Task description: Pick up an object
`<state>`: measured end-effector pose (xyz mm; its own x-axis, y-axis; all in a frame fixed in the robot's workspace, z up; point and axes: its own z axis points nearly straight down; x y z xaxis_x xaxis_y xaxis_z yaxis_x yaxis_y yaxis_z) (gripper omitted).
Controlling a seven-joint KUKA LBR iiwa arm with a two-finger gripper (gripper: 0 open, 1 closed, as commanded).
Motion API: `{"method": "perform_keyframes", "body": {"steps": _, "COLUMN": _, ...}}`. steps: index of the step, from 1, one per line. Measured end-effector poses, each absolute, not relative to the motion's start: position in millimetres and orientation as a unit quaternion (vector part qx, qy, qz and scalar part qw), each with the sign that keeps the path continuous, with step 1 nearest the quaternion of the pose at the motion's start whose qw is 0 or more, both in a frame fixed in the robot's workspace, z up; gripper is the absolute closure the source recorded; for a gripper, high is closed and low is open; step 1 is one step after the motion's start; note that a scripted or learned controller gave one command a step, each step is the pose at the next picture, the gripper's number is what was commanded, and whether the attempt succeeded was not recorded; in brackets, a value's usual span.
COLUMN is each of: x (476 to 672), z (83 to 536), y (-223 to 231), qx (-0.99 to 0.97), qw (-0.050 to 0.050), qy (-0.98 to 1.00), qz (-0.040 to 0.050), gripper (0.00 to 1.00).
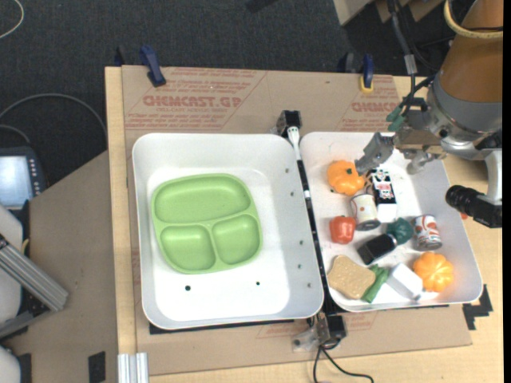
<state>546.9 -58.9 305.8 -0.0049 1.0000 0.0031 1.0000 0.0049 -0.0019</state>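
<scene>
The right bin (319, 154) holds several small objects: an orange pumpkin toy (346, 178), a black-and-white carton (384, 188), a small can (365, 211), a red cup (342, 230), a dark green piece (400, 230), a black block (376, 248), a red-and-white can (428, 231), a second orange pumpkin (432, 270), a bread slice (350, 278), a green stick (375, 284) and a white block (406, 281). My gripper (397, 159) hangs over the far part of this bin, just above the carton and right of the first pumpkin. It is open, with nothing between its fingers.
The left bin (152, 166) carries a green divided plate (207, 222). A black divider rail (303, 194) runs between the bins. Blue clamps (152, 65) hold the cardboard-covered bench at its far edge. A black fitting (475, 202) juts in at the right.
</scene>
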Motion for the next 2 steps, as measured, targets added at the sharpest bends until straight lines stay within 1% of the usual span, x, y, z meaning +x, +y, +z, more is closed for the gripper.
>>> {"method": "perform_keyframes", "body": {"steps": 1, "x": 515.5, "z": 294, "y": -9, "qx": -0.705, "qw": 0.003, "qy": -0.709, "qz": 0.001, "gripper": 0.0}}
{"method": "perform_keyframes", "body": {"steps": 2, "x": 517.6, "z": 305, "y": -12, "qx": -0.707, "qw": 0.0, "qy": -0.707, "qz": -0.0004, "gripper": 1.0}}
